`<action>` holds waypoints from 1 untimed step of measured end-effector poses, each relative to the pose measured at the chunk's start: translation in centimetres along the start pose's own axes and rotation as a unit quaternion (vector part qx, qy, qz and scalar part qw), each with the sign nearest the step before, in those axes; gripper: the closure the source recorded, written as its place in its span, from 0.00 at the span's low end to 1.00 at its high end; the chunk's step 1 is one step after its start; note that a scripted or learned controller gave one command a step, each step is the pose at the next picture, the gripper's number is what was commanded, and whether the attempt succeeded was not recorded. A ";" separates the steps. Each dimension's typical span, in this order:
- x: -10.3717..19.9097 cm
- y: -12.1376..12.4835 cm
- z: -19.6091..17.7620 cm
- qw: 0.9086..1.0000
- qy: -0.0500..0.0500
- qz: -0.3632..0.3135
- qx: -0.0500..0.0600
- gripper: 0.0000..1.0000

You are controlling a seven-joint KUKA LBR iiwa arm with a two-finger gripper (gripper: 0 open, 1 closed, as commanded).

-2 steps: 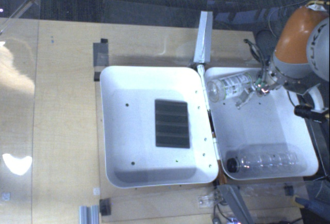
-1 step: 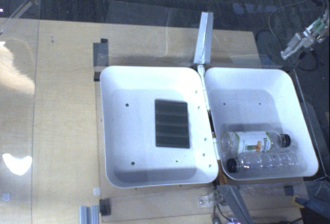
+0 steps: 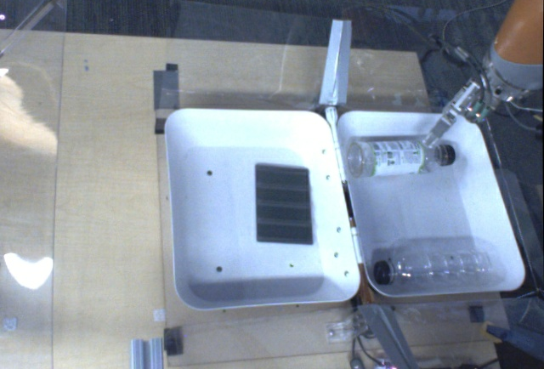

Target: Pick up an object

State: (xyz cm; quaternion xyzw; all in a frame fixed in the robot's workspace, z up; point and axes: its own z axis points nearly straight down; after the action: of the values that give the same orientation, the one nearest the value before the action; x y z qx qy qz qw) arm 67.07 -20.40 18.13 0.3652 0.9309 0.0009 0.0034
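Note:
A clear plastic bottle with a printed label lies on its side at the back of the right bin, its dark cap pointing right. A second clear bottle lies along that bin's front wall, dark cap to the left. A black ribbed rectangular pad lies flat in the middle of the left bin. My gripper reaches in from the upper right, slanted down toward the cap end of the labelled bottle, just above and behind it. Nothing shows held in it.
A grey upright post stands behind the seam between the bins. Cables trail at the back right near the arm's orange band. Bare wooden bench spreads to the left of the bins.

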 end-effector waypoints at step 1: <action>-0.1 0.3 -1.4 1.000 -0.004 -0.001 -0.003 1.00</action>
State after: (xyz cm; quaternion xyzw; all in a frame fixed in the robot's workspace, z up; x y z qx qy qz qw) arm 67.34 -20.29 19.50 0.3646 0.9311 0.0023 0.0086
